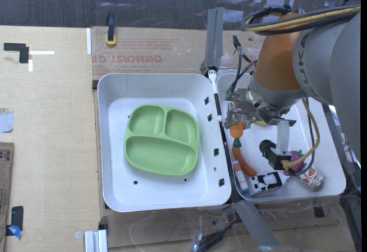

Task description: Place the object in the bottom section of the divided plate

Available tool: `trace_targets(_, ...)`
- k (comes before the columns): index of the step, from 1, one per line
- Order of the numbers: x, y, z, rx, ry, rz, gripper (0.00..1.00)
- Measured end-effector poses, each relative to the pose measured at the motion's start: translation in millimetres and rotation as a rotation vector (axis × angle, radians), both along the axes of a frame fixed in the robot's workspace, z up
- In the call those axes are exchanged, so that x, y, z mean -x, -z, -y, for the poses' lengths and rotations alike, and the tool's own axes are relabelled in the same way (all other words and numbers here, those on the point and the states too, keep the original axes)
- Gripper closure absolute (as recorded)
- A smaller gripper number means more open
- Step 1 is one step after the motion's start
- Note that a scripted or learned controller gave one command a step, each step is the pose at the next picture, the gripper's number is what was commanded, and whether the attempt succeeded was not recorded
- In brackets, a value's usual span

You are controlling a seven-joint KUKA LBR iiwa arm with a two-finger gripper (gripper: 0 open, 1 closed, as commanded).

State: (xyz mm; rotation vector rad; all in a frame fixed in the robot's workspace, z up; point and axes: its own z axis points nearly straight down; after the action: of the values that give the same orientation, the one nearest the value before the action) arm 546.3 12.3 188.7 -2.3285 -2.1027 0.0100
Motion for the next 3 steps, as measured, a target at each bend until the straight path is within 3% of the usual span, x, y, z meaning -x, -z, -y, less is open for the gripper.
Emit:
trace_targets(1, 31.4, 9.7, -90.2, 0.002, 0.107, -0.001, 1.00)
trace_targets(2, 68.6, -12.1, -48.3, 0.000, -0.171, -0.001, 1.00)
trace_targets(3, 67.8, -18.4, -47.0, 0.001, -0.168, -0.006, 1.00)
